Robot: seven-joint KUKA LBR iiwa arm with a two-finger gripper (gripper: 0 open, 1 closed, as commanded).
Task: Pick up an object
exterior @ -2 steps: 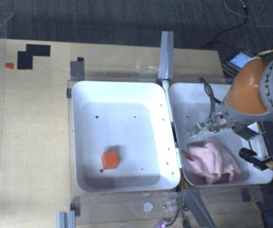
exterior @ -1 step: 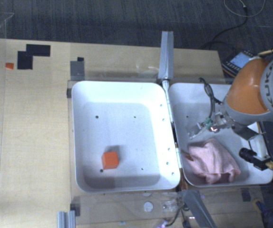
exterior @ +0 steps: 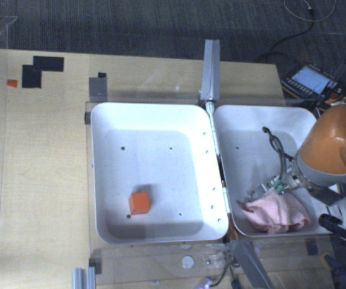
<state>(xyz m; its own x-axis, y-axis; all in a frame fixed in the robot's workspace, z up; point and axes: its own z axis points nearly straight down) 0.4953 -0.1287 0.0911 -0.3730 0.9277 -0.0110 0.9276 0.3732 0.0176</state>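
Observation:
An orange cube (exterior: 140,203) lies in the left bin (exterior: 110,161), near its front left corner. A crumpled pink cloth (exterior: 275,213) rests at the front of the right bin (exterior: 245,131). My gripper (exterior: 276,186) reaches in from the right and sits low over the cloth's upper edge, touching or nearly touching it. The grey arm with its orange band (exterior: 333,146) covers the right side of that bin.
A metal divider post (exterior: 211,71) stands behind the seam between the two bins. A dark cable (exterior: 273,140) loops off the wrist over the right bin. Black blocks (exterior: 40,70) and a small orange piece (exterior: 12,83) lie on the bench at far left.

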